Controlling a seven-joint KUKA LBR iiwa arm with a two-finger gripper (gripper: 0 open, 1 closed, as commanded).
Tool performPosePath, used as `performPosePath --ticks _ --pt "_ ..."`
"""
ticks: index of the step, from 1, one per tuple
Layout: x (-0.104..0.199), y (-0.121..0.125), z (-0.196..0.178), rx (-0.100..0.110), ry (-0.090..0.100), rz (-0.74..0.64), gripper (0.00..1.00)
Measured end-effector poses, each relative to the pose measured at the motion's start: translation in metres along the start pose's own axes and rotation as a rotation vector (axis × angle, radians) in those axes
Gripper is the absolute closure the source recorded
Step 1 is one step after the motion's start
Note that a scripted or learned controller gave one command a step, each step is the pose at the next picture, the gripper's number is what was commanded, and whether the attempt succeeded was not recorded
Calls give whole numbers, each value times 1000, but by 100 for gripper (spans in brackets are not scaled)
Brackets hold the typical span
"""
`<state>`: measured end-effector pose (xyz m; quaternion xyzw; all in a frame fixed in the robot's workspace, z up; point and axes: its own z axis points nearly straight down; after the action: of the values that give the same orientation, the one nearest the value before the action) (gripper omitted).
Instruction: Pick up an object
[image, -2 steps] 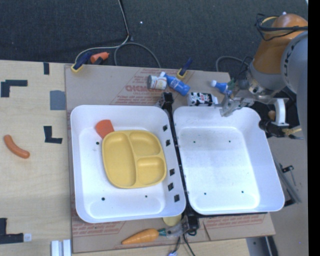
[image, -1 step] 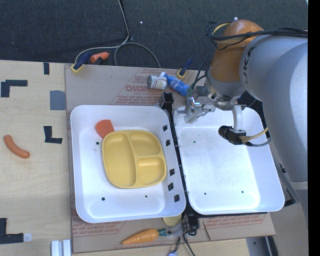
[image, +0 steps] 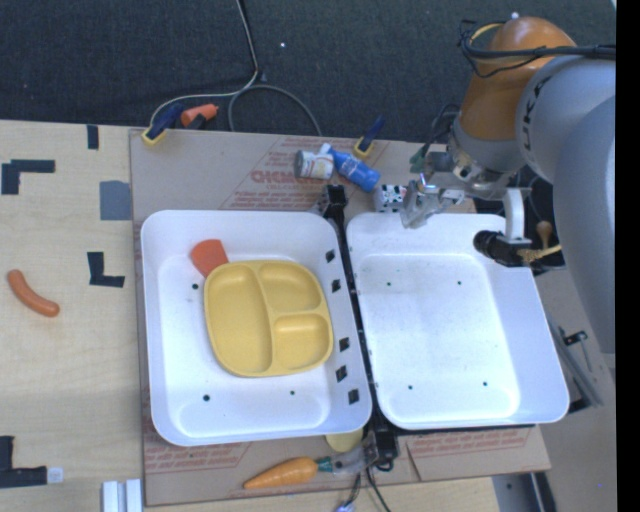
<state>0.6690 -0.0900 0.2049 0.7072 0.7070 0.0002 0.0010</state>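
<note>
The tool (image: 420, 210) hangs over the far edge of the right bin (image: 450, 330), close to that bin's far-left corner, and from this angle there's no telling how it is set or whether it has anything in it. Nothing is seen hanging beneath it.

Over in the left bin (image: 165, 330), the candidates: a yellow divided plate (image: 268, 317) lying flat across the middle, and an orange block (image: 209, 256) at the plate's far-left edge, touching or just tucked against it, toward the bin's far-left corner. Hard to say whether the plate's rim overlaps the block.

So the job ahead, by my reading, is a reach across the divider (image: 345, 300) between the bins. The block looks the better bet: compact, with sides to close on. The plate is broad and shallow, and only its rim would offer a bite. To do it well, come straight down over the block, set the closing direction along the plate's edge, so nothing lands on the plate's rim, and keep clear of the bin wall beside it. A shallow descent risks nudging the block away.
</note>
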Motion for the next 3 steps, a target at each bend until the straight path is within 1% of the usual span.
performPosePath --ticks 1,2,3 --pt "130 -43 22 7 5 -13 100" --pt "22 0 21 0 -3 6 100" --pt "-45 -4 6 2 -2 4 100"
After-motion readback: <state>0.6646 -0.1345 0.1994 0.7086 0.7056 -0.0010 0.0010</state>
